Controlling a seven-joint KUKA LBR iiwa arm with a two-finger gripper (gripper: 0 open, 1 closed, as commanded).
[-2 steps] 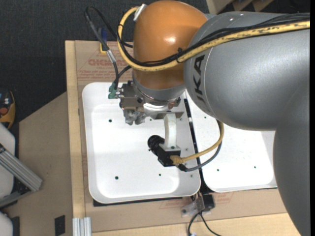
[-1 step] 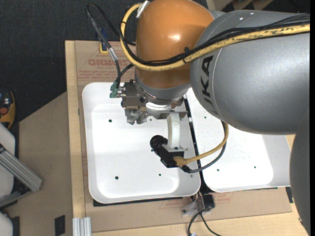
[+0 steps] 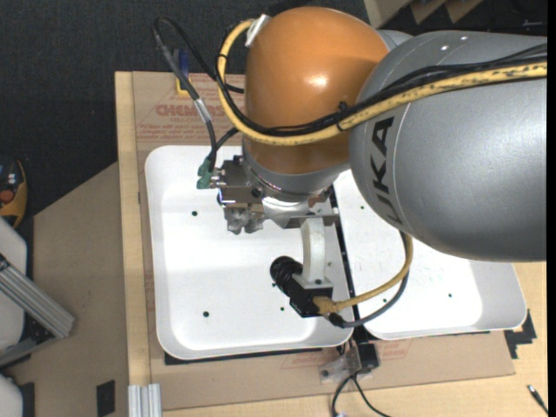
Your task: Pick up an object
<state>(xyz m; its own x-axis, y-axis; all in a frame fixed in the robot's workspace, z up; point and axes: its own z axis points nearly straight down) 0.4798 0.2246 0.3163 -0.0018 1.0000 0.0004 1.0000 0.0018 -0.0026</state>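
White plastic of the left bin (image 3: pixel 191 268) lies under the arm's (image 3: pixel 460 137) wrist. The object to be picked up cannot be made out anywhere on it, so its place, its long axis and the way it points cannot be told. A few tiny black specks dot the bin floor, well apart from one another.

The pincer (image 3: pixel 239 208) hangs low over the upper middle of the left bin, mostly hidden beneath the arm's rounded orange band (image 3: pixel 304 85). Whether it is spread, pressed together or pinching anything cannot be told.

A white bracket (image 3: pixel 314 250) hangs down beside it, toward the inner edge of the bin. It carries a small black unit (image 3: pixel 291 285) at its lower end. A yellow cable (image 3: pixel 382 287) curves from that unit up toward the arm. A green connector (image 3: pixel 204 176) sits at the wrist's left side, joined to a black cable (image 3: pixel 187 72).

The right bin (image 3: pixel 452 311) lies just beside the left one, largely covered by the thick grey arm. Both bins rest on a brown cardboard sheet (image 3: pixel 130 233) with red print (image 3: pixel 178 111) on the tabletop. Dark floor (image 3: pixel 69 59) shows beyond, and a metal rail (image 3: pixel 35 302) sits at lower left.
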